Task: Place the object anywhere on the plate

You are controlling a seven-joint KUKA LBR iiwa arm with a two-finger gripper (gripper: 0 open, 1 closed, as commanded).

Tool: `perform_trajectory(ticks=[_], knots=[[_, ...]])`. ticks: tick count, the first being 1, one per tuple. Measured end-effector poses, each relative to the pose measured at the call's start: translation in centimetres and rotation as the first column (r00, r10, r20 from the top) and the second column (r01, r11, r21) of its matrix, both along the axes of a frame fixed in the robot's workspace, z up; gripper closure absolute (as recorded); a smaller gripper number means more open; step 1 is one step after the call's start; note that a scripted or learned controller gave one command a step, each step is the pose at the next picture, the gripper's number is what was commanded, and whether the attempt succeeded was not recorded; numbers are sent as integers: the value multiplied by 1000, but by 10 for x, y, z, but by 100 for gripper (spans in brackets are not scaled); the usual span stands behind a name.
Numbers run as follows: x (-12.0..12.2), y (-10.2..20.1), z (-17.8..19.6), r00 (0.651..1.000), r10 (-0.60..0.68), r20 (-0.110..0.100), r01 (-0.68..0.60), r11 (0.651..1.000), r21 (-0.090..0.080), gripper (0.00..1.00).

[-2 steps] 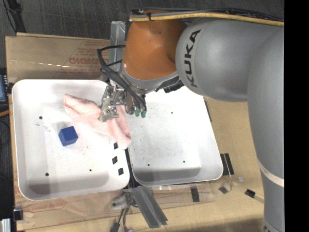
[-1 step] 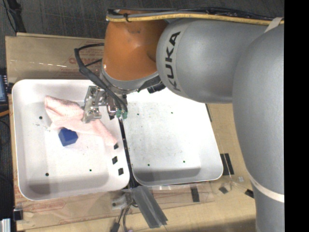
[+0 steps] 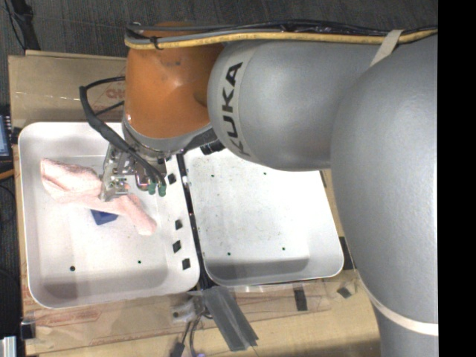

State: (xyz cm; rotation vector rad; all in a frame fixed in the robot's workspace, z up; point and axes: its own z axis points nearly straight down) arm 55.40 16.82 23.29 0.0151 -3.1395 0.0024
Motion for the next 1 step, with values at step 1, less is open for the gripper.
perform_trajectory(ticks=[1], knots=[[0, 0, 0, 1000, 0, 1, 0, 1000, 0, 0]])
